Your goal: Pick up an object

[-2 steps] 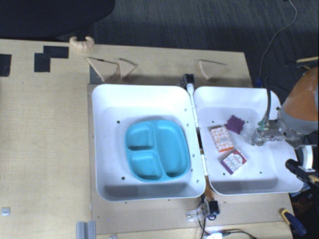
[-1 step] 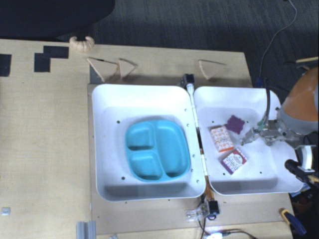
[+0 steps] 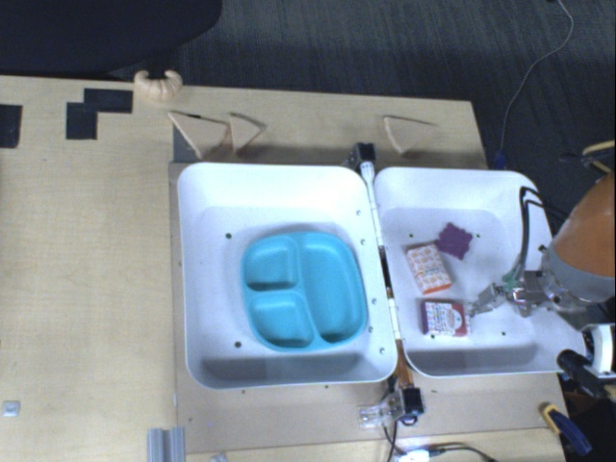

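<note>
Camera view looks down at a slant on a pale wooden bench (image 3: pixel 87 258) that carries two shallow white bins side by side. The left bin (image 3: pixel 207 200) holds a turquoise divided tray (image 3: pixel 306 289) with three compartments, lying at a slight angle in the middle of the bin floor. The right bin (image 3: pixel 500 195) sits just beside it, the two rims touching along a seam in the centre of the frame.

Three small things lie in the right bin. A purple object (image 3: pixel 455 240) rests toward the upper middle of that bin. Just below and left of it lies a small white-and-orange packet (image 3: pixel 428 268), tilted. Below that, near the bin's lower wall, lies a dark red and white packet (image 3: pixel 444 318). The three are near each other but apart.

The arm (image 3: pixel 587 243) enters from the right edge of the frame, its orange band over the bin's right rim. The gripper (image 3: pixel 489 299) reaches leftward low over the bin floor, its tip just beside the right end of the dark red packet. Whether its fingers are apart or together cannot be told at this size, and nothing is visibly held between them.

Along the bench's upper edge stand wooden brackets (image 3: pixel 217 133), and cables (image 3: pixel 409 407) trail at the lower centre.
</note>
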Controlling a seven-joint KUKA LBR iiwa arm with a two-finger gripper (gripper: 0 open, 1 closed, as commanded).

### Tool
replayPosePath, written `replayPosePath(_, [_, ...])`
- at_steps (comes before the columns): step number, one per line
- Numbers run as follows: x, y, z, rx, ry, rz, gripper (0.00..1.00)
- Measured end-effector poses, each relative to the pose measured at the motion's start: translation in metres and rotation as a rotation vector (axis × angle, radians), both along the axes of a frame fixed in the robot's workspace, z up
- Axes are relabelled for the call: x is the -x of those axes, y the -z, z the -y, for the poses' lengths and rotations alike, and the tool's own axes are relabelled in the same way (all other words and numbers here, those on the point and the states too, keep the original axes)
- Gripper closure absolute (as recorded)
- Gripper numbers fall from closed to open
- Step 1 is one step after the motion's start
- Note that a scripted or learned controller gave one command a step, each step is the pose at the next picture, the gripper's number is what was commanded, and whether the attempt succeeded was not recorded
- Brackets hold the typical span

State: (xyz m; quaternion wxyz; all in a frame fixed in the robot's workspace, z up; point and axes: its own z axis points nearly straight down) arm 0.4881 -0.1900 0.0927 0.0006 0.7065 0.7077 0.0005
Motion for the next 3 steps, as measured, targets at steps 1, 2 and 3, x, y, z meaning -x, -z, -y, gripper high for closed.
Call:
replayPosePath(1, [-0.002,-0.011,-0.001,0.000,-0.001,0.004,1.00])
replayPosePath(2, [-0.056,-0.020,-0.040,0.000,-0.003,0.002,1.00])
replayPosePath(3, [-0.077,0.005,-0.001,0.001,-0.002,0.005,1.00])
